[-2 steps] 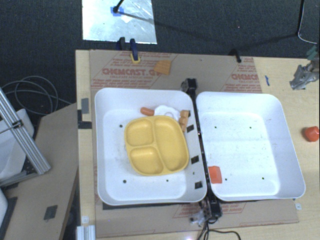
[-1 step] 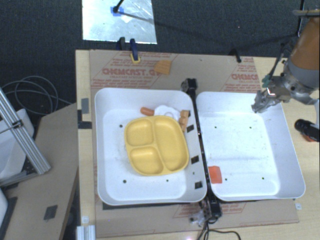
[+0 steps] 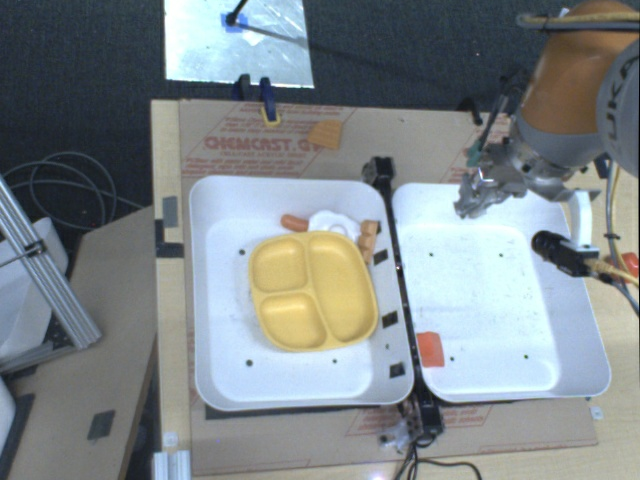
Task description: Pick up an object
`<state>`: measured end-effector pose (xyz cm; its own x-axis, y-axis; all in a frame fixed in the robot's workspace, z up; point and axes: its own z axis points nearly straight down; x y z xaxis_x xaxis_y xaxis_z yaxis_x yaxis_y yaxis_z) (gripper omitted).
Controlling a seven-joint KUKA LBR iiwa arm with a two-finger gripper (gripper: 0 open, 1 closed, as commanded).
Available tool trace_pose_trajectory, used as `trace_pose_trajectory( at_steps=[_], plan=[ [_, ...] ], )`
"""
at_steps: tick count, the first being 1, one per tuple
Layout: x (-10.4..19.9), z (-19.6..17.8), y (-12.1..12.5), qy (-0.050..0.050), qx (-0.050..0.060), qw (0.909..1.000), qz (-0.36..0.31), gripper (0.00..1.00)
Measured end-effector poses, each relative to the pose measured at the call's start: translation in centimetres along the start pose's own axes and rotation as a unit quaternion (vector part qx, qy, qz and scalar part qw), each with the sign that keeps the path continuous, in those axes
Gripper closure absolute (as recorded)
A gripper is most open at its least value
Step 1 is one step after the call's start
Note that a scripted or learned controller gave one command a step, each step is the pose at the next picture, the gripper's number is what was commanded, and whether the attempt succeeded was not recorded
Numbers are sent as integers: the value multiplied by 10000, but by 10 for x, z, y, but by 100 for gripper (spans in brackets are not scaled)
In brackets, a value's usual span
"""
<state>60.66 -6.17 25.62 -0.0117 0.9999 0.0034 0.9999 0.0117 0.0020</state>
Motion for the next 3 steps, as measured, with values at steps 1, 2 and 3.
trace_pose_trajectory(
  at_steps=[1, 2, 3],
  plan=[
    [-62, 67, -1, -27, 31, 10000, 75, 100],
    [-59, 63, 1, -20, 0, 10000, 52, 0],
    [-43, 59, -90, -10, 30, 10000, 64, 0]
  ],
)
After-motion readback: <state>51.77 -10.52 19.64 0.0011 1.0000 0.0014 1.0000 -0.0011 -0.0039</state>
